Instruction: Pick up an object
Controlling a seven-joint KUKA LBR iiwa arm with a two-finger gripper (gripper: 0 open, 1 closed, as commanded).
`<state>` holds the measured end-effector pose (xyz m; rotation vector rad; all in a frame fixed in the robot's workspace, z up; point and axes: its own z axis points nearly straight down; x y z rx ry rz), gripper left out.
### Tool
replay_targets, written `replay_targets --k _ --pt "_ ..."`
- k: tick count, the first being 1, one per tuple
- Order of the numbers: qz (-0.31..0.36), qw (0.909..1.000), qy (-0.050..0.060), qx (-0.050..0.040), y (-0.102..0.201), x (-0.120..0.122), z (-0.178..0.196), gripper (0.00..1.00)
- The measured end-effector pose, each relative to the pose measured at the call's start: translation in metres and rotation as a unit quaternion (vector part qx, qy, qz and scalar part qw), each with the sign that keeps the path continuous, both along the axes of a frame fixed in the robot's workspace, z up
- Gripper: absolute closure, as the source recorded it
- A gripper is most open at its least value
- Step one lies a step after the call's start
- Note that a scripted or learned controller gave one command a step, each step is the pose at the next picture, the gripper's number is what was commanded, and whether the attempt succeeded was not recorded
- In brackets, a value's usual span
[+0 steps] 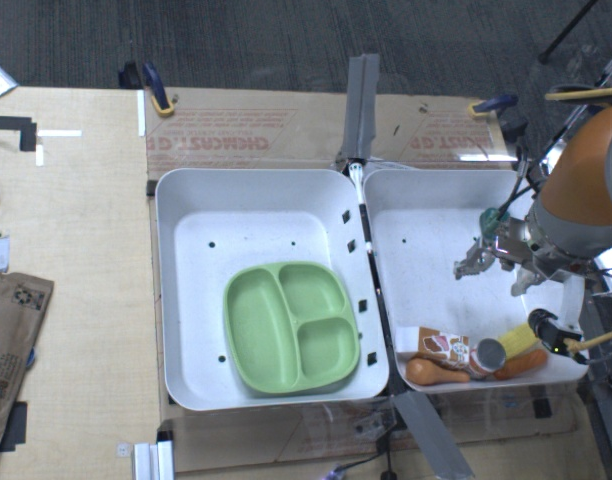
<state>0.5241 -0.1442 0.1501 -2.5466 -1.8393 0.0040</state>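
**Gripper parked over the right bin, nothing picked up**

The two white bins are seen side by side on the bench; the left bin (176,268) is occupied by a green divided plate (289,324), which is laid flat toward the near side with its three compartments facing up

The arm (581,183) is seen coming in from the right, its orange band visible above the wrist; the gripper (483,258) is held over the middle of the right bin (426,218), toward its right half; its fingers look spread apart and nothing is seen between them, so the hand is counted as released, not grasping

The pickable stuff is all bunched along the near wall of the right bin, well apart from the gripper; an orange-and-white packet (443,346) is laid there; just below it a brown pear-shaped object (433,371) is laid on its side; a small can (489,354) is tipped over with its round grey end showing, touching the packet; a yellow block (521,340) is tucked beside the can; an orange carrot-like piece (524,363) is stretched toward the bin's right corner; exactly which of these overlap can't be told, since they're crowded together
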Motion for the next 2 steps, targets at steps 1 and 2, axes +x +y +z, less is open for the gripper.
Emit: replay_targets --k 1,2 --pt "0.037 0.9993 0.001 0.0011 0.045 -0.048 -0.060 0.00" --pt "-0.044 0.9990 0.000 0.0001 0.089 -0.046 0.041 0.00"
